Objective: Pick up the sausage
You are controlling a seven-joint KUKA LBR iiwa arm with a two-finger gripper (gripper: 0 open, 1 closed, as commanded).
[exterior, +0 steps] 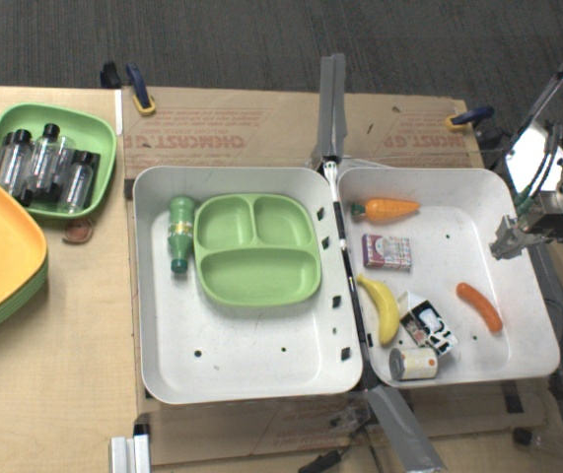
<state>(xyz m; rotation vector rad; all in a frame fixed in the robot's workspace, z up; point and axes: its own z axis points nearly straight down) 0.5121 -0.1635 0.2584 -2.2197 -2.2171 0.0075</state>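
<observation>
From the overhead camera I see two shallow white bins side by side on the cardboard-covered tabletop (261, 131). In the right white bin (458, 358), the small orange-red sausage (479, 306) lies on the floor near the right wall, slanted, well apart from the other things. The grey tool (514, 236) sits at that bin's right rim, above and just beyond the sausage, not touching it; from here I cannot tell how it is set, it is too small and dark.

Along the back wall of the right bin lies an orange toy carrot with a green tip (387, 209). Just in front of it is a small pink and white carton (387, 252). A yellow banana (381, 306) curves down beside the left wall, and next to it sits a black and white printed packet (428, 326), with a pale cylindrical can (414, 365) near the front edge.

The left white bin (242, 363) holds a light green three-compartment plastic tray (257, 248) toward its back, and a green bottle (180, 232) lies just beside the tray's left side.

Off at the tabletop's left edge, a green square dish (94, 134) carries several clear vials with black caps (44, 166), and a stack of orange plates (0, 259) sits in front of it.
</observation>
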